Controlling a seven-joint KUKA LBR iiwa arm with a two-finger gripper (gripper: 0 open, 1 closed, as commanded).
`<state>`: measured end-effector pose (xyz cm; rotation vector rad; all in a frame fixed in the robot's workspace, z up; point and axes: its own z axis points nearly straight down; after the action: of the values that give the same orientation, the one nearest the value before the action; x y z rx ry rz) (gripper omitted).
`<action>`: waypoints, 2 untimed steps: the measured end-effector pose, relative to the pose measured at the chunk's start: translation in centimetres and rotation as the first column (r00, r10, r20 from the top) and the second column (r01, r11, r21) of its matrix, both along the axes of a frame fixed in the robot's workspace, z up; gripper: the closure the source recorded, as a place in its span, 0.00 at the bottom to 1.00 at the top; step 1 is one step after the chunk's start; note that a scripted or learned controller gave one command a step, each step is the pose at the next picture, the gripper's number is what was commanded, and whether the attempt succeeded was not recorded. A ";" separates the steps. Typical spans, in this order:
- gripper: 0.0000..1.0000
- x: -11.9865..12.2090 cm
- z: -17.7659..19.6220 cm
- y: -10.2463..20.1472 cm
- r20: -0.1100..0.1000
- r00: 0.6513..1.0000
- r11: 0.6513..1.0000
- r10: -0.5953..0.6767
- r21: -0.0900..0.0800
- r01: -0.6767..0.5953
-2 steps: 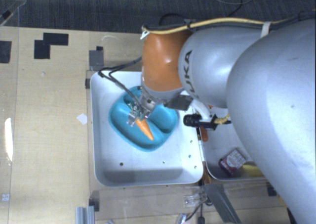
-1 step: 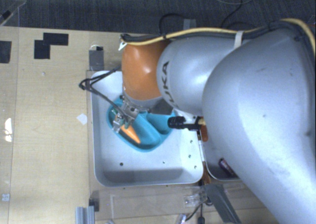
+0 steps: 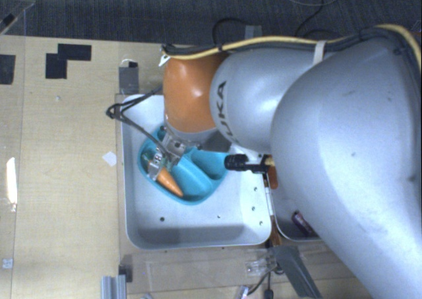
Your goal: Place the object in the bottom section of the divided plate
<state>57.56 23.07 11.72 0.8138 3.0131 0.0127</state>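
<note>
The arm (image 3: pixel 316 132) reaches over the left white bin (image 3: pixel 198 228), with the claw (image 3: pixel 157 162) lowered onto the blue divided plate (image 3: pixel 198 179). An orange carrot-shaped object (image 3: pixel 169 182) lies in the plate's lower compartment, its upper end touching or just beside the claw tip. Whether the claw is spread or closed on the carrot cannot be told; the wrist hides the fingers. Judged from this, the placing step is at or near its end. The next move calls for a confirmed release, then a straight lift clear of the plate rim without dragging the carrot out.
</note>
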 end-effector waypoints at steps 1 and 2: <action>1.00 0.1 1.1 0.2 0.003 1.000 1.000 -0.001 0.006 0.001; 0.00 0.1 1.1 0.2 0.003 1.000 1.000 -0.001 0.006 0.001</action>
<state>57.65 23.23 12.81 0.8147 3.0114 0.0229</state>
